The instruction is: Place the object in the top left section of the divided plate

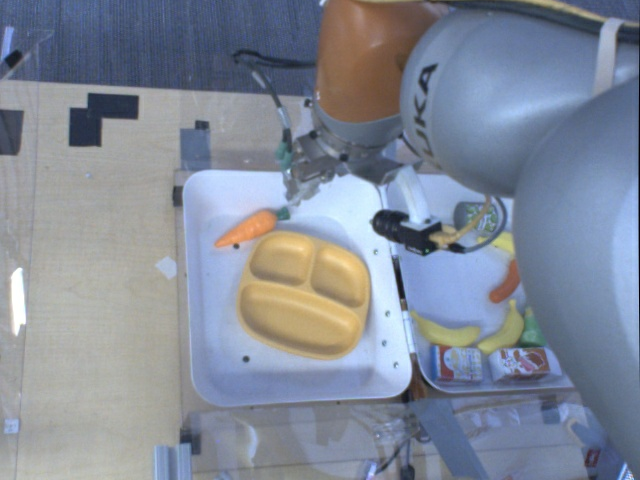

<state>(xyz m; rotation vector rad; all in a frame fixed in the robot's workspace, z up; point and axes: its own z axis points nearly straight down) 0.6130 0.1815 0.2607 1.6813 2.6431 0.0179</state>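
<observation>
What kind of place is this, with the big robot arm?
Probably a robot test lab. A big arm reaches over two white bins on a bench, with toy food like a carrot and a yellow divided plate.

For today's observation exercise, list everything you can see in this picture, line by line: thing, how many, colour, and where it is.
Divided plate: 1, yellow, middle of left bin.
Carrot: 1, orange with green top, left bin, beside the plate's upper left edge.
Bins: 2, white, side by side on bench.
Bananas: 2, yellow, right bin, lower part.
Small packets: 2, red and white, right bin's lower edge.
Orange piece: 1, right bin.
Bench: 1, light wood.
Arm: 1, grey with orange band.
Gripper: 1, above the carrot's green top.
</observation>
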